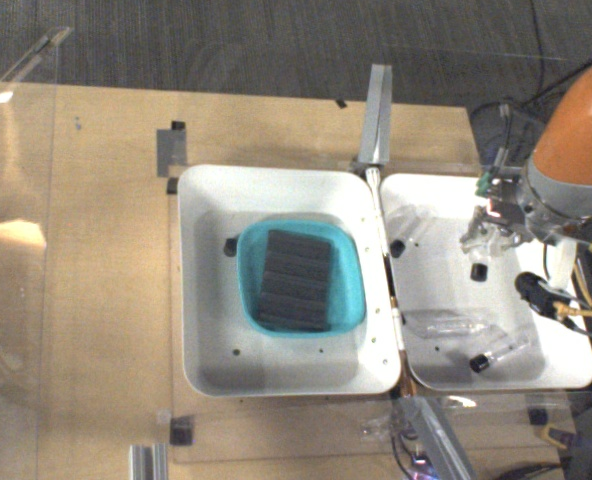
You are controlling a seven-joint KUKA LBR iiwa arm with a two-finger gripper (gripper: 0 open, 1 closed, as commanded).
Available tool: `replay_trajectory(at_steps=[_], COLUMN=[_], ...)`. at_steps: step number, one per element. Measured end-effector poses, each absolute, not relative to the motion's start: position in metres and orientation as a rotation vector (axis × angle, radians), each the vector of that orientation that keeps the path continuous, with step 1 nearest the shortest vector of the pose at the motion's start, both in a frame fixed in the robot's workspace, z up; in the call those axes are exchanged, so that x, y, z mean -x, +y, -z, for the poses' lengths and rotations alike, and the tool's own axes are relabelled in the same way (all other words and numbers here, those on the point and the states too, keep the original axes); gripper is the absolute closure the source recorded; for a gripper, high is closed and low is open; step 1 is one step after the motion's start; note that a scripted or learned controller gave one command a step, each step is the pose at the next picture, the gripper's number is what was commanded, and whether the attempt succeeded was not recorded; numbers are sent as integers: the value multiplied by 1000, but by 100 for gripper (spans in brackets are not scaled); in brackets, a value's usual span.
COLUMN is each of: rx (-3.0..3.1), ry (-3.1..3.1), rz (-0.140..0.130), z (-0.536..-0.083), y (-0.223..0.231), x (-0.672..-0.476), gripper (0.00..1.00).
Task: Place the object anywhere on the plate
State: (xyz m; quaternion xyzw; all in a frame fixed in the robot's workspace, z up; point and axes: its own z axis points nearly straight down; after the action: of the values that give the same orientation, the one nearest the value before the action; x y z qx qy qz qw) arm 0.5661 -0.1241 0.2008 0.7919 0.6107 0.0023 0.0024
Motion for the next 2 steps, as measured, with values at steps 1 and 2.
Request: replay_trajectory(at_steps=[1,2], rx=[-2328,-2168], ry=[2106,2269], rz=[-4,-5], z=[-185,-185], y=[-61,-32], x=[-586,-570], gripper=[100,100])
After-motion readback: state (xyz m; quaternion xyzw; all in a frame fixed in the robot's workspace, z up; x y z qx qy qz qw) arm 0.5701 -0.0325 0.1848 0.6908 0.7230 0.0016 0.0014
